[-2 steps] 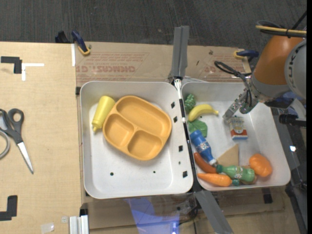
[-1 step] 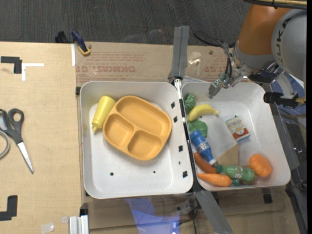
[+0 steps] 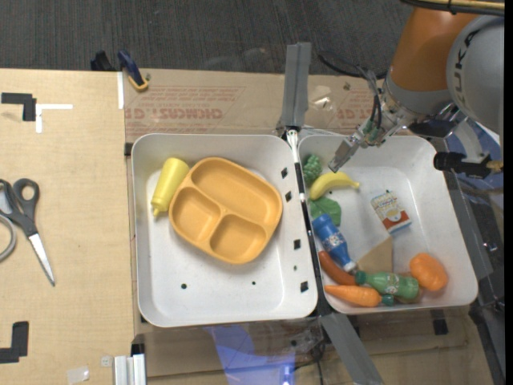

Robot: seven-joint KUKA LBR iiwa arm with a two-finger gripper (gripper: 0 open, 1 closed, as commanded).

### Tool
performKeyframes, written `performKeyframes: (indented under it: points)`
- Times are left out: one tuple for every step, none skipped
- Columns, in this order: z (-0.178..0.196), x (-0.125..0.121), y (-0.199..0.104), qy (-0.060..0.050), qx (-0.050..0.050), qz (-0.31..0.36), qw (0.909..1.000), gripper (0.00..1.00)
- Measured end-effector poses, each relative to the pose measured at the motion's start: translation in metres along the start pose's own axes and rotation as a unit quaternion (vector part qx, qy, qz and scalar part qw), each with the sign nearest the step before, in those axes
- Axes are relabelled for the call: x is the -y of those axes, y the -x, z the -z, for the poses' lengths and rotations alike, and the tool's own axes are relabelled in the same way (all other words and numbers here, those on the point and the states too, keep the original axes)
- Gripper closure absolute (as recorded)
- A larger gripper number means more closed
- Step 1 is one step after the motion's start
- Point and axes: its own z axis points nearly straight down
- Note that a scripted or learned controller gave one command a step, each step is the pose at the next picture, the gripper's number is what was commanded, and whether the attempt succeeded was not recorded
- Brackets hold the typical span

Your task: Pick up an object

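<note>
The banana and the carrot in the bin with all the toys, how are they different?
The banana is yellow and curved; the carrot is orange and straight, tapering to a point. The banana lies near the bin's far end, below the gripper; the carrot lies at the near end, against a green bottle. Both are toy foods lying flat in the right bin.

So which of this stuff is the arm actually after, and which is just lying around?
Part of the job: gripper, poised over the right bin; banana, blue bottle, carrot, orange, small carton.

Just lying about: scissors on the bench; yellow divided plate in the left bin.
</note>
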Motion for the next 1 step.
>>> performKeyframes:
  points:
    - [-0.1069, 0.1000, -0.0237, -0.001, -0.001, -0.013, 0.9999, 0.00]
